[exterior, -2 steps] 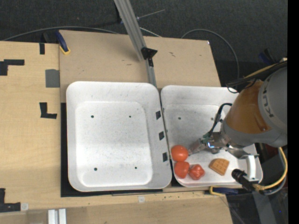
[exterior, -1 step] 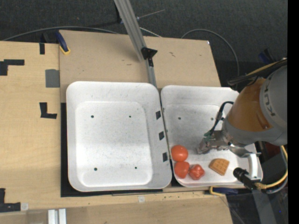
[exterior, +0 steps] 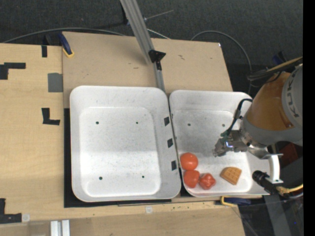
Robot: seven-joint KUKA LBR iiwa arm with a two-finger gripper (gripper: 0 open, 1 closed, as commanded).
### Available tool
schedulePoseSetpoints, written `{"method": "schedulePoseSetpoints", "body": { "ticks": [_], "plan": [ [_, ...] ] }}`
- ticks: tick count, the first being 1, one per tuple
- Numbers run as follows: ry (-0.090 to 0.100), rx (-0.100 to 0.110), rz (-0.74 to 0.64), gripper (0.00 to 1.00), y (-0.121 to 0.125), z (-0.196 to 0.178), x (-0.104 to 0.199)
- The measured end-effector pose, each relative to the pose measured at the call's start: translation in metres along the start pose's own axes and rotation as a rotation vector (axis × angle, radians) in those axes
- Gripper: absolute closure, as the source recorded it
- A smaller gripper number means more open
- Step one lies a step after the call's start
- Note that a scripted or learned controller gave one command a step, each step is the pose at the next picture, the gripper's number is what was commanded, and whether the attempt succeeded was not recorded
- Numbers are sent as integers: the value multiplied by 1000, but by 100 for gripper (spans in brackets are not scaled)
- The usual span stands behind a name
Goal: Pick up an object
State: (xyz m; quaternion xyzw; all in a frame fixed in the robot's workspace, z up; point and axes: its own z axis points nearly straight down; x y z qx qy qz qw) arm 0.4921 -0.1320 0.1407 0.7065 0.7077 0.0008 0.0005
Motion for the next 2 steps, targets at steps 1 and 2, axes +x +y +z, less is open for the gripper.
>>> {"method": "schedulePoseSetpoints", "body": {
  "ticks": [1, 2],
  "plan": [
    [-2, -2, 0, 100, 6, -58, -6],
    [-1, -1, 0, 100, 7, -96, -6]
  ]
}}
